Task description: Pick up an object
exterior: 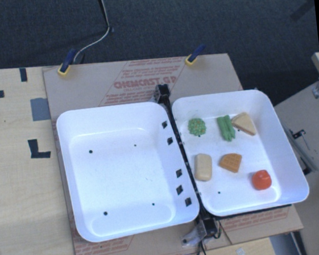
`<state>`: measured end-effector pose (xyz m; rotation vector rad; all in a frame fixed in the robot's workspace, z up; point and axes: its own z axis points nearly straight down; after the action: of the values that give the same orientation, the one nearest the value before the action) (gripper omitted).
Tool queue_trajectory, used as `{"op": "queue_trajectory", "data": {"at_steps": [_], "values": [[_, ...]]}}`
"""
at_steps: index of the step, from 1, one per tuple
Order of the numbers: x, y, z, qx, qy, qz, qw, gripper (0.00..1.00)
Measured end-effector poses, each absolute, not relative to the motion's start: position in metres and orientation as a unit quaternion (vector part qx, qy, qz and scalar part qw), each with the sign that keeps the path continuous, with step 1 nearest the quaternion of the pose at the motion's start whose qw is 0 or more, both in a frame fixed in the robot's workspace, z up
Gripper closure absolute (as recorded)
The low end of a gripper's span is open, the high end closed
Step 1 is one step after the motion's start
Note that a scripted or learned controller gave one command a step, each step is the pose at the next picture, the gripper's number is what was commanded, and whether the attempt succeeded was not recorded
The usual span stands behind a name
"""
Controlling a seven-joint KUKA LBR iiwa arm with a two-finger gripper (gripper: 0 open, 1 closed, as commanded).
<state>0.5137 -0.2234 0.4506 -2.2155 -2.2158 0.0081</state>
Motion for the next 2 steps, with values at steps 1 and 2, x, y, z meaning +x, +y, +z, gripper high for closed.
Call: {"op": "queue_trajectory", "data": {"at_steps": [1,2], "values": [[0.5237,-0.2224,0.3209,-0.707,-0.707,0.0033,0.006,1.00],[0.5247,-0.2233,0.3294,-0.707,-0.708,0.0005,0.000,0.00]]}}
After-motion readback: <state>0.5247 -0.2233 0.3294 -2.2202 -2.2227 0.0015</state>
